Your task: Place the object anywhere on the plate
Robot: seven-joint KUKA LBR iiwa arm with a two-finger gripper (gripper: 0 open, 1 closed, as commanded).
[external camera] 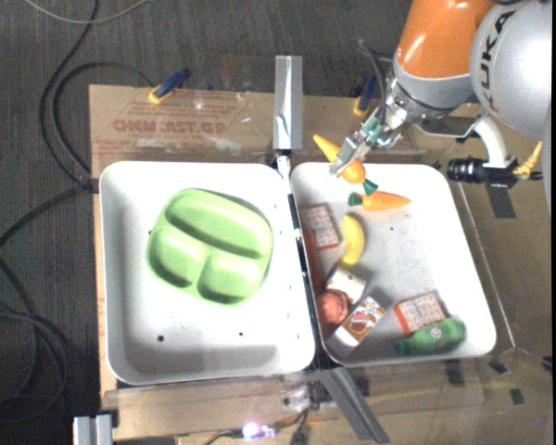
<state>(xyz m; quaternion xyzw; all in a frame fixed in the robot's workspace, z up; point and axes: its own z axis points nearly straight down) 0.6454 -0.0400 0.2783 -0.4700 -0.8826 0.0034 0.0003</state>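
A green plate [210, 245] with three compartments lies in the left bin [130, 341]. My gripper [350, 161] hangs over the far left corner of the right bin [468, 248]. It is shut on a small orange toy [354, 171] that shows between the fingertips. A yellow-orange piece [325, 145] sticks out to the left of the fingers, over the bin's rim. The gripper is to the right of the plate and farther back.
The right bin holds a toy carrot [385, 200], a yellow banana [352, 237], a red patterned box [320, 227], a red apple [332, 306], a small carton [360, 321], another red box [419, 311] and a green bottle [433, 336]. A metal bar [286, 109] stands behind the bins.
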